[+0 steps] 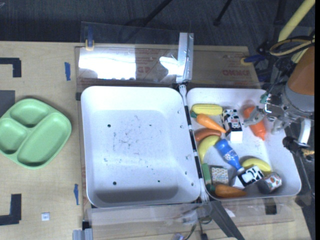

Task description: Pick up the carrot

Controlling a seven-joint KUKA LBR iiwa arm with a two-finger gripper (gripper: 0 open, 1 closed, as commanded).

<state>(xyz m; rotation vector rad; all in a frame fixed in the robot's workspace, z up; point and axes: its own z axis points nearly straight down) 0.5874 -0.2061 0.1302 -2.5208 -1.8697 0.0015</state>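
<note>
Gripper [261,118] hovers over the right bin [292,176] beside an orange carrot [258,129]; we cannot tell its grip, and judge descent comes next.

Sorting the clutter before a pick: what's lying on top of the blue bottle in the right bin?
Nothing lies on the blue bottle. A banana touches its upper end; a black-and-white block sits by its lower end. Whatever is beneath it is hidden.
</note>
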